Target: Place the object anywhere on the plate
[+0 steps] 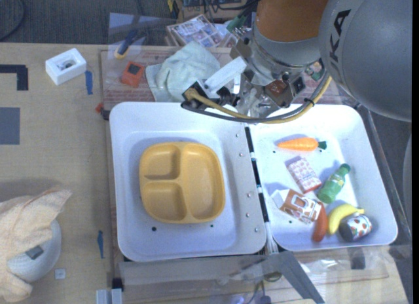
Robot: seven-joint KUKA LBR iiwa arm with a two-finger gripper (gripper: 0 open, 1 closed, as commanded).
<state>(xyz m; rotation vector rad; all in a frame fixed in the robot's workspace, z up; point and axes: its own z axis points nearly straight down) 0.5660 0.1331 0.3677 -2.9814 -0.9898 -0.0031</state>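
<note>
Two white bins share the desk: choose one object, e.g. the carrot [299,143], in the right bin; end effector [262,99] state indeterminate; yellow plate [182,182] lies left.

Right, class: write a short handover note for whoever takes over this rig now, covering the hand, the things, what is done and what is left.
Hand: above the bins' far edge, between them; nothing seen in it.
Plate: yellow, in the left bin, nothing on it.
Right bin: carrot, bottle, banana, two cartons.
Done: nothing placed.
Left: pick one object and set it on the plate.
</note>
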